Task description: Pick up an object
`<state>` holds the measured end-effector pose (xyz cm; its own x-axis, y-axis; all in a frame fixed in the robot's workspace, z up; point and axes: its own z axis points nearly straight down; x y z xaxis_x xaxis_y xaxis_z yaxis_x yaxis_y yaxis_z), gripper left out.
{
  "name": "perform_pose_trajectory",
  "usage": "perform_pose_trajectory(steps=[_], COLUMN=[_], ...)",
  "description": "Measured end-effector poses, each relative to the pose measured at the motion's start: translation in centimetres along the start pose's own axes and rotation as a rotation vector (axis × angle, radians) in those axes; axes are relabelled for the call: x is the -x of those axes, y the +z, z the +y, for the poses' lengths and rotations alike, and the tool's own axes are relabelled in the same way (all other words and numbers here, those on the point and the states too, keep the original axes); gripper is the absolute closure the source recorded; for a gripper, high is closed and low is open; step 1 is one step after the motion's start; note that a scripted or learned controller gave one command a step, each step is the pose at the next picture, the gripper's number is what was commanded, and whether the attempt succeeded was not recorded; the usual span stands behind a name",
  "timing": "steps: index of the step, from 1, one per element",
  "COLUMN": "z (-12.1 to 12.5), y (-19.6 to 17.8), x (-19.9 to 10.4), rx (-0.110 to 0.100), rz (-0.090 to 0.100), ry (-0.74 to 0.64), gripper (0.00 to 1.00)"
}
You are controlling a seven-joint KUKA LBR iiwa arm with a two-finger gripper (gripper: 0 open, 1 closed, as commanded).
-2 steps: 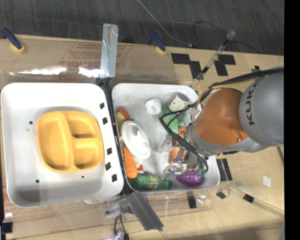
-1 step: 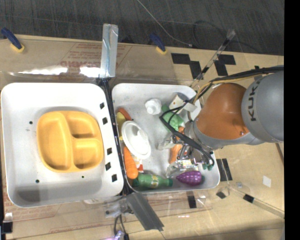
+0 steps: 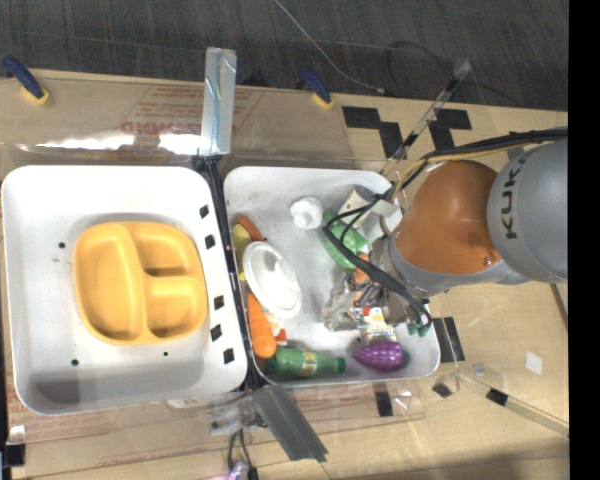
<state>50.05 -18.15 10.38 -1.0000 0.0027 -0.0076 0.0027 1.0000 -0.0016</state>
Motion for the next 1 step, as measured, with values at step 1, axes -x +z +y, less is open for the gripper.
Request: perform_pose_trajectory(steps=[1], z=[2.7], y=[-10.03], x=[7.09], rx=[0.0], rz=[-0.003], ry=[-0.069], gripper=[1.0])
